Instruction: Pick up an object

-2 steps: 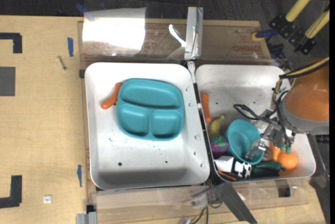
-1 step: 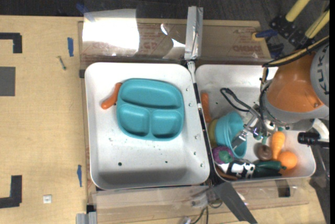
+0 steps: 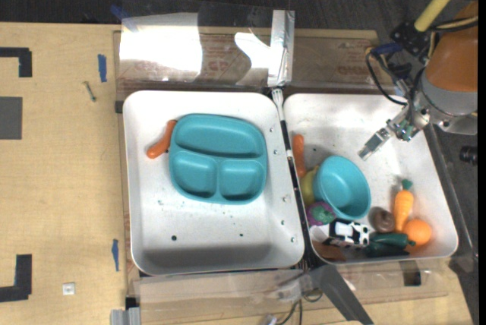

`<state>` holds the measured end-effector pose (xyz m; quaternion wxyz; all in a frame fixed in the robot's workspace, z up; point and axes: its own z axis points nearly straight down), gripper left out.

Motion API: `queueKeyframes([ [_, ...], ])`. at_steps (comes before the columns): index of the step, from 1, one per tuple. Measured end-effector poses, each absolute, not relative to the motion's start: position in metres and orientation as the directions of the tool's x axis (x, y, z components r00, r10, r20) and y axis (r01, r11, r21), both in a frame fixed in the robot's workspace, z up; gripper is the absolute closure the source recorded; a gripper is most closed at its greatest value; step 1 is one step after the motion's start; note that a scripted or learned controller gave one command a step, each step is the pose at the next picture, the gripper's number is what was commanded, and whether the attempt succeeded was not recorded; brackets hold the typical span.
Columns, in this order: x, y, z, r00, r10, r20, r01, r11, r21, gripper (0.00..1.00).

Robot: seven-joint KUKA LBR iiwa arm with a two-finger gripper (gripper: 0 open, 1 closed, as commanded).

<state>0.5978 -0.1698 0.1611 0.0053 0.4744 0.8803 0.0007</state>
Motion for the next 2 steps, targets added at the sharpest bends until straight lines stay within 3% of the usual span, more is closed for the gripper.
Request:
queueKeyframes([
  [1,0.547,-0.186,0.093,-0.592,0.806,-0.002,0.806,0.592,0.001,0.00],
  [2,0.514,-0.195,0.090,-0.536,0.845,-0.007,0.844,0.536,0.010,0.00],
])
